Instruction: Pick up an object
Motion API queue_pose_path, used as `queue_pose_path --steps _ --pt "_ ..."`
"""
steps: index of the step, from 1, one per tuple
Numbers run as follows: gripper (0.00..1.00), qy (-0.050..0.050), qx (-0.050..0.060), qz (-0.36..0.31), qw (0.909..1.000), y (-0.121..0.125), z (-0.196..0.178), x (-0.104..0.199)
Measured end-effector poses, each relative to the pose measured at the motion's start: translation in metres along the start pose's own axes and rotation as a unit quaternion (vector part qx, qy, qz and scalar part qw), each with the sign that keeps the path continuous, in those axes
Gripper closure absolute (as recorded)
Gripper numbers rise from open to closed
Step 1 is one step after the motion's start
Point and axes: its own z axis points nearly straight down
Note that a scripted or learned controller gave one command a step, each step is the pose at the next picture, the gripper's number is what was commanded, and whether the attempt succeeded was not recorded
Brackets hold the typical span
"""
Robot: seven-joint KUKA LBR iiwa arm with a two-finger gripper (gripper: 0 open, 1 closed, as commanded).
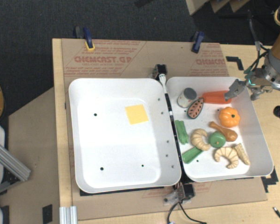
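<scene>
Gripper (pixel 246 88) hovers over glossy round orange pumpkin (pixel 228 117).

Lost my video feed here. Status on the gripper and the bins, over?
Two-finger gripper open, holding nothing, above right white bin far edge. Long orange carrot-shaped toy beside one fingertip. Small orange pumpkin just below. Nothing blocking.

Toy foods (pixel 214 134) (right bin (pixel 258 125))

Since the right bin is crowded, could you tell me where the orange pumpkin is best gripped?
Grip the orange pumpkin across its round body, coming straight down from above. It sits stem-up, with open floor on its upper and right sides, while a brown piece lies close below it. The tool is just up and right of it.
</scene>
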Motion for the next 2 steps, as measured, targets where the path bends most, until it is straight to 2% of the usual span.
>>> queue_pose_path --steps 1,2 --pt "0.0 -0.001 -0.003 -0.001 1.0 0.066 0.013 -0.023" --pt "0.0 0.001 0.003 -0.001 1.0 0.062 0.092 -0.022"
